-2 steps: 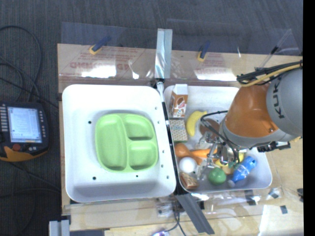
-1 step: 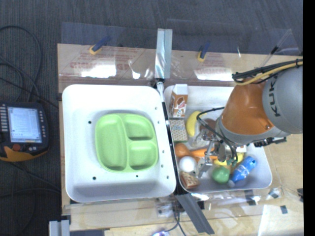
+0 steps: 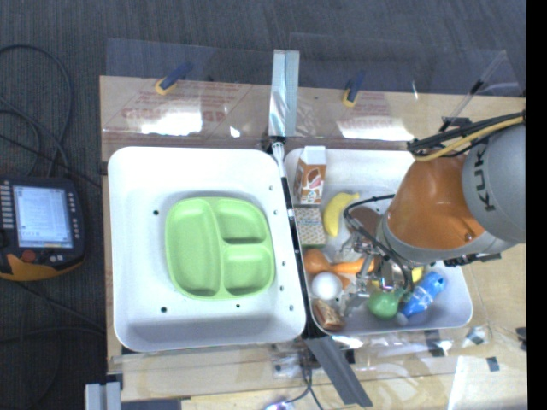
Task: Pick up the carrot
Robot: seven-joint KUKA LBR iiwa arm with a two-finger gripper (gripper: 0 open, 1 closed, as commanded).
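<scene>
The grey arm (image 3: 500, 186) enters from the right, its orange band (image 3: 432, 207) bent down over the right-hand bin (image 3: 457, 310). The gripper (image 3: 369, 273) hangs low among the cluttered objects at the bin's front. Whether its pincer is parted or closed cannot be told from here.

The carrot (image 3: 329, 265) lies in the right bin, just left of the gripper, its orange body partly hidden by the wrist hardware. It touches or nearly touches a white egg-like ball (image 3: 325, 286) just in front of it. A yellow banana (image 3: 338, 212) lies behind the carrot, and a small juice carton (image 3: 310, 176) sits at the bin's back left corner. Near the gripper's front lie a green round object (image 3: 385, 304) and a blue bottle (image 3: 423, 293).

The left bin (image 3: 137, 314) holds a green divided tray (image 3: 220, 246). Both bins rest on a pale wooden bench (image 3: 115, 109) with clear sheeting taped along its far edge. Beyond it is dark carpet (image 3: 256, 7). A teach pendant (image 3: 38, 229) with a lit screen lies on the floor at left, with black cables (image 3: 34, 101) looping nearby.
</scene>
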